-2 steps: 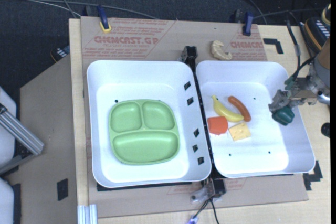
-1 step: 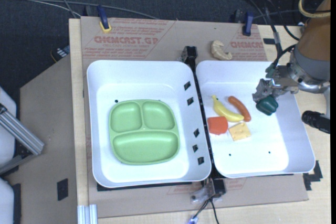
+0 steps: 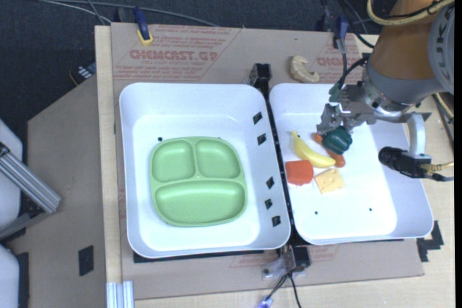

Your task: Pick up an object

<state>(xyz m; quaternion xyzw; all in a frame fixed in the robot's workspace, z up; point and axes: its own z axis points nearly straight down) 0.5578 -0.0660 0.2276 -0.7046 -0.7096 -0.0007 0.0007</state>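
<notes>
The arm (image 3: pixel 404 32) reaches in from the right and sets the gripper (image 3: pixel 333 125) low over the upper middle of the right bin (image 3: pixel 361 209). How wide it stands cannot be told from this slant, since the wrist body covers its tips. Directly below the gripper, touching it or nearly so, sits a dark green object (image 3: pixel 337 141). Whether the gripper grips it or only stands over it cannot be made out. A banana (image 3: pixel 310 151) lies just beside the gripper, a little down and to the left, curving from near the bin's dividing wall toward the green object. An orange bit (image 3: pixel 318 137) peeks out at the gripper's lower left, between banana and green object, and another orange bit (image 3: pixel 340 161) shows just beyond the green object's far side from the gripper. Farther down from the gripper, a red piece (image 3: pixel 299 172) rests against the banana's underside, and a yellow block (image 3: pixel 330 182) lies near it on the right. Well to the gripper's left, across the wall between the bins, the left bin (image 3: pixel 137 155) holds a green divided plate (image 3: pixel 198 180) lying flat. Above and slightly left of the gripper, outside both bins, a beige thing (image 3: pixel 304 68) rests on the board (image 3: pixel 188 54).
</notes>
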